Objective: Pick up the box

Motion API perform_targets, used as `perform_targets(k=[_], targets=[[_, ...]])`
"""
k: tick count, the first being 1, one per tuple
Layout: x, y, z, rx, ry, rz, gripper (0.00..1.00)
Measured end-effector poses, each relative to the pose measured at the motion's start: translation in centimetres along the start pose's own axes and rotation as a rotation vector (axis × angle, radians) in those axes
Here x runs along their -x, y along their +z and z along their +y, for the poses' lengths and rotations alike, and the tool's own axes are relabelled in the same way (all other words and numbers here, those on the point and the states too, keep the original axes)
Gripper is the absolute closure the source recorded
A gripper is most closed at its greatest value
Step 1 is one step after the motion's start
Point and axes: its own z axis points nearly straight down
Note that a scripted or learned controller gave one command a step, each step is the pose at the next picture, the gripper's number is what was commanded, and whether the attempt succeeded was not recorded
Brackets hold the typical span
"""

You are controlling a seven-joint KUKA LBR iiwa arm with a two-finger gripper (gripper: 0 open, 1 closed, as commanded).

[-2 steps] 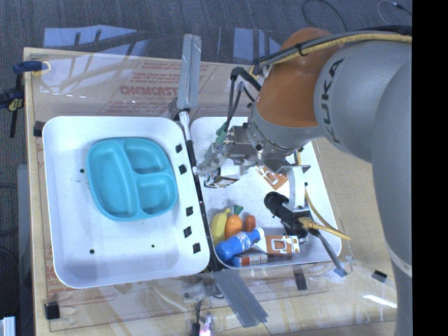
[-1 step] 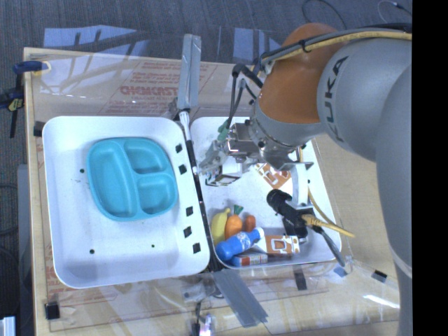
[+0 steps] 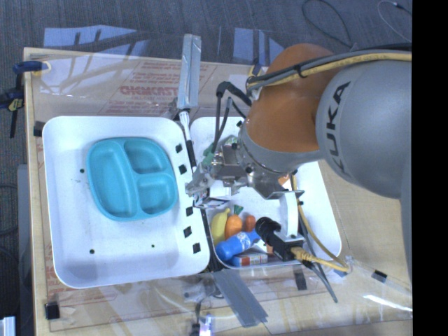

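My gripper (image 3: 201, 190) hangs low over the left side of the right bin (image 3: 327, 224), close to the wall between the two bins. The grey arm and its orange band cover most of that bin. Just below the gripper lies a cluster of small things: a yellow piece (image 3: 219, 224), an orange piece (image 3: 234, 224), a blue bottle-like object (image 3: 234, 245) and a flat red and white item (image 3: 250, 260) that may be the box. I see nothing held in the gripper.
A turquoise divided tray (image 3: 133, 176) lies in the left bin (image 3: 70, 257). A grey metal bar (image 3: 187, 72) stands behind the bins. The bench edge runs along the front.
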Motion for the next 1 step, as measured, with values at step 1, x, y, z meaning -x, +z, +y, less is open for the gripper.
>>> perform_targets(k=[1], targets=[[-2.97, -2.21, -0.13, 0.000, 0.019, -0.001, 1.00]])
